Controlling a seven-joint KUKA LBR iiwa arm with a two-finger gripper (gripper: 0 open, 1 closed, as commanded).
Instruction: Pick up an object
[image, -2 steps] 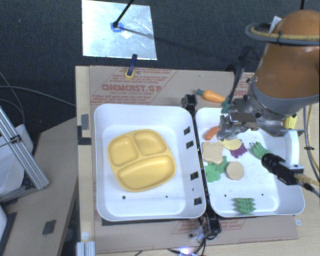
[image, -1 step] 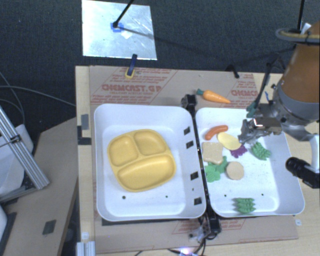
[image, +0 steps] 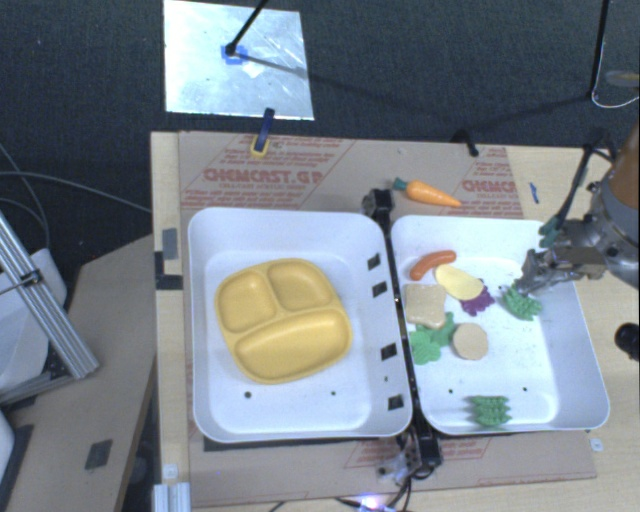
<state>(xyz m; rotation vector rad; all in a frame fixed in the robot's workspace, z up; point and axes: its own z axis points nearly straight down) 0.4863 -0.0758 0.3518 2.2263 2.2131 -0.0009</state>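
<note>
The right bin holds toy food: a red sausage, a yellow slice, a purple piece, a tan bread slice, a green leafy piece, a tan round piece, and a green piece near the front wall. Another green leafy piece lies at the right. My gripper reaches in from the right and hangs just above and touching that piece's upper edge. Nothing shows clearly between its fingers.
The left bin holds a yellow divided plate. A toy carrot lies on the cardboard behind the bins. A black divider with clips runs between the bins. Metal framing stands at far left.
</note>
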